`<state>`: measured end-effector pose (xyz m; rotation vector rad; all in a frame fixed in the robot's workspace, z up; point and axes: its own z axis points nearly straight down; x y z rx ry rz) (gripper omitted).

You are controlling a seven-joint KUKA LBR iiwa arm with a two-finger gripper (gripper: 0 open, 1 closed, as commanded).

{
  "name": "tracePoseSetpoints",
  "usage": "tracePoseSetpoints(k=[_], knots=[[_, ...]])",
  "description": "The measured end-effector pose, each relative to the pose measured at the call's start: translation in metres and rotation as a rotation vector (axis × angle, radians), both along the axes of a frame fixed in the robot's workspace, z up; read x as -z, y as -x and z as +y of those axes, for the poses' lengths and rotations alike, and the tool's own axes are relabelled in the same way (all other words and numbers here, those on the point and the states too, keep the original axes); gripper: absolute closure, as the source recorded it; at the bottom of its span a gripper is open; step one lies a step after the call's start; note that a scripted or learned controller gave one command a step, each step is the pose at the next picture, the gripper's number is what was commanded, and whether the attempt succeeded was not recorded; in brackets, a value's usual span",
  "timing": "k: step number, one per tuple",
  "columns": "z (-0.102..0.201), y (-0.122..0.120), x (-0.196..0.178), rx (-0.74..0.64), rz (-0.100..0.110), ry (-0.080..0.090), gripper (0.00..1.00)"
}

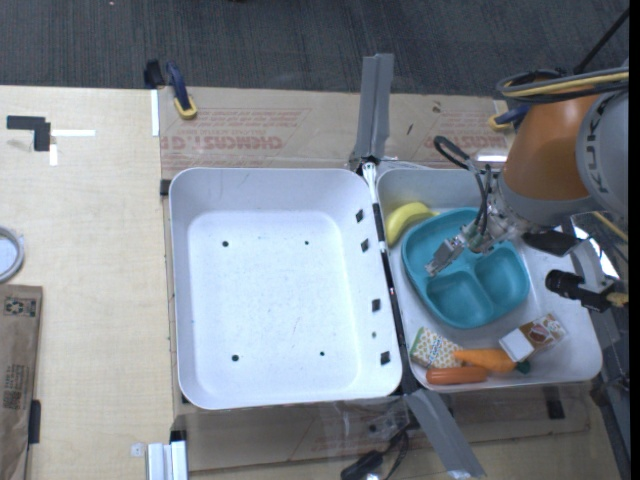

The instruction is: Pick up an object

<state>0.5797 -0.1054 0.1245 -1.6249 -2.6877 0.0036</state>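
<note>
In the right bin (585, 363) lies a blue divided plate (480, 293). A yellow banana-shaped toy (403, 218) rests at its upper left edge. Along the bin's front edge are an orange carrot (480, 360), a patterned packet (432, 346) and a small white and brown box (532, 336). My gripper (462, 247) hangs low over the plate's upper left compartment, reaching down from the orange-banded wrist (545, 158). Nothing can be seen held in it.
The left white bin (180, 268) sits next to the right one, parted by a grey divider rail (378, 258). A roll of tape (8, 255) and a brown bag (18, 368) lie on the bench at far left. Cables run at the upper right.
</note>
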Motion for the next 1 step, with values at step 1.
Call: tracePoseSetpoints(k=[1], knots=[[-0.0026,-0.019,0.0318,-0.03,-0.005,0.0,0.0]])
